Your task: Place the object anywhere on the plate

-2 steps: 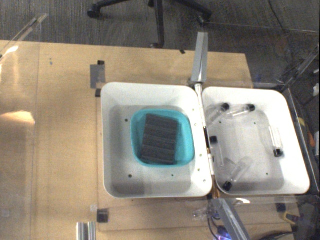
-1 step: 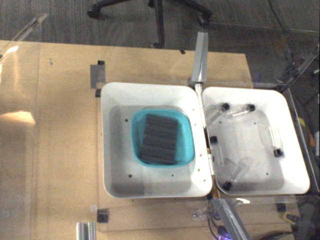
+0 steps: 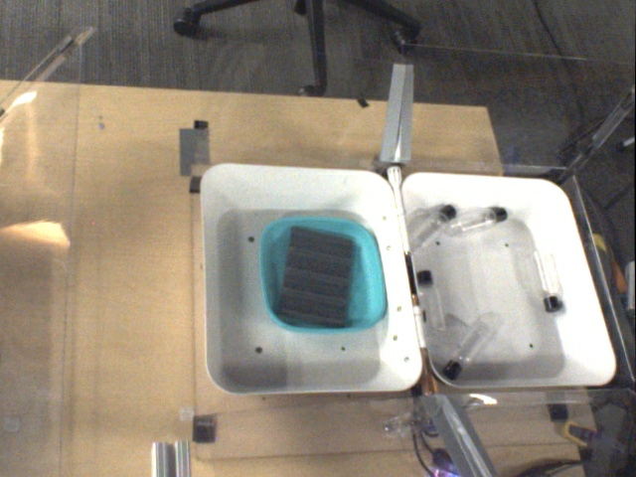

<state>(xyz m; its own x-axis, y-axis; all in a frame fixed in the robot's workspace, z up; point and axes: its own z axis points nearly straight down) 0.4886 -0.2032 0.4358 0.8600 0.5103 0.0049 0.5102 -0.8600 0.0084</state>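
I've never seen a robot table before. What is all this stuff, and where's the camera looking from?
The camera sits above a wooden bench and looks down at a slant. Two shallow white trays, called bins, stand side by side. The left bin has a blue-green plate in it, and a dark ridged block lies on that plate. The right bin holds several clear plastic tubes with black caps. At the top, on the carpet, you can see the legs of an office chair.
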